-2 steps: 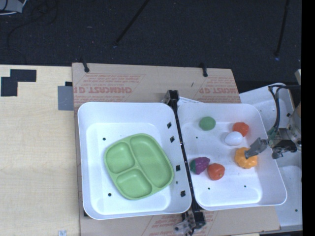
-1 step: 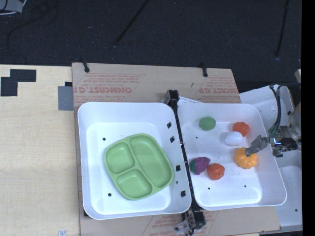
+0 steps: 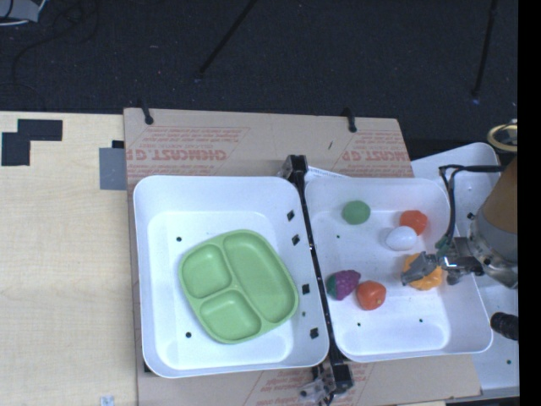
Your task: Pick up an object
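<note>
Wooden bench [image 3: 59,260]; cardboard sheet [image 3: 254,146]

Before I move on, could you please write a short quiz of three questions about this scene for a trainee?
1. True or false: the light green three-compartment plastic tray lies in the left white bin.
2. Which item is nearest the gripper? A) round green ball B) orange-yellow toy C) purple grape-like toy
3. Fill in: the white egg-shaped object lies in the ____ white bin.

Key: 1 true; 2 B; 3 right.

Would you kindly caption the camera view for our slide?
Gripper at an orange toy in the right bin; green tray in the left bin.
</note>
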Available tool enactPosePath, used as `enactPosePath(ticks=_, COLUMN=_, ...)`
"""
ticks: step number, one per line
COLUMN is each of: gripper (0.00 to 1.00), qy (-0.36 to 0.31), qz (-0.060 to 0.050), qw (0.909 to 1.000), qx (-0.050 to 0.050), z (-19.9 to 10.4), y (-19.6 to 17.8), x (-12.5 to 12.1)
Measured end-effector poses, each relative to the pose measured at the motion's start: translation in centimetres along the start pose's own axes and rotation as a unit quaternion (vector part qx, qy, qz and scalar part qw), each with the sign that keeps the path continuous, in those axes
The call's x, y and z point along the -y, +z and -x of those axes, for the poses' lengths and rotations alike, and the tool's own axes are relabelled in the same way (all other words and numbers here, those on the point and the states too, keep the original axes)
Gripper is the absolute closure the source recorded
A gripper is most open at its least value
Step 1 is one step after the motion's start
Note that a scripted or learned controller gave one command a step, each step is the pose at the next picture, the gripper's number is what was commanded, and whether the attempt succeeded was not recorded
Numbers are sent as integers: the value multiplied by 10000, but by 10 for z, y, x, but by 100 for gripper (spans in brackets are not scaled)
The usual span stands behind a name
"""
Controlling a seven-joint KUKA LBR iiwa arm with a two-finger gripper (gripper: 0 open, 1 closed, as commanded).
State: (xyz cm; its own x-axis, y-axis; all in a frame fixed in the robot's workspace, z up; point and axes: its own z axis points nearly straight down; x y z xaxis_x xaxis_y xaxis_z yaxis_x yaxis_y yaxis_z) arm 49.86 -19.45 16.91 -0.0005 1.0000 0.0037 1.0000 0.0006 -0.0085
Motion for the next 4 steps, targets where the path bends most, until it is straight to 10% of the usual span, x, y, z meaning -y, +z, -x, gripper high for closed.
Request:
enactPosePath(ticks=2, gripper=0, qy=9, qz=27, qw=10000, qx=12, z=-4, y=82, x=-2)
enactPosePath(ticks=3, gripper=100, qy=25, qz=38, qw=10000, qx=14, z=-3, y=71, x=-3)
enactPosePath(ticks=4, gripper=100, qy=-5, qz=49, qw=10000, qx=18, z=-8, y=27, x=-5)
